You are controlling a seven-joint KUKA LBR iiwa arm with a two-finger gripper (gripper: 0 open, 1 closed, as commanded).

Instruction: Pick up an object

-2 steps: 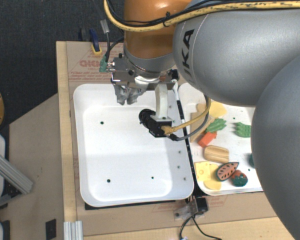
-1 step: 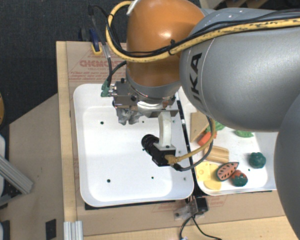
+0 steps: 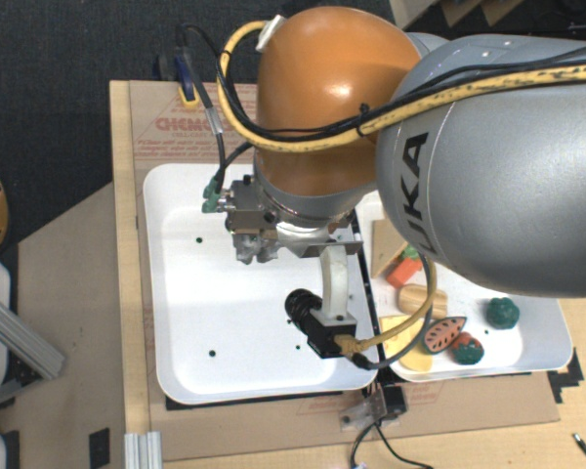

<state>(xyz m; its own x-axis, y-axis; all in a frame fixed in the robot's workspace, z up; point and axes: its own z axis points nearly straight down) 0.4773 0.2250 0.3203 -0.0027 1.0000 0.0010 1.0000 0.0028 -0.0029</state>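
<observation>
The gripper (image 3: 252, 250) points straight down over the left shallow white bin (image 3: 176, 291); whether it is clenched or released I cannot tell. The grey arm with its orange band (image 3: 322, 96) enters from the frame's right. A small orange block (image 3: 402, 271) and a teal rounded lump (image 3: 502, 312) lie in the right white bin (image 3: 547, 352), lower right.

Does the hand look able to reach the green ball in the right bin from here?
Probably yes: the green ball lies uncovered and on its own, but the hand hangs over the left bin and must cross over.
</observation>
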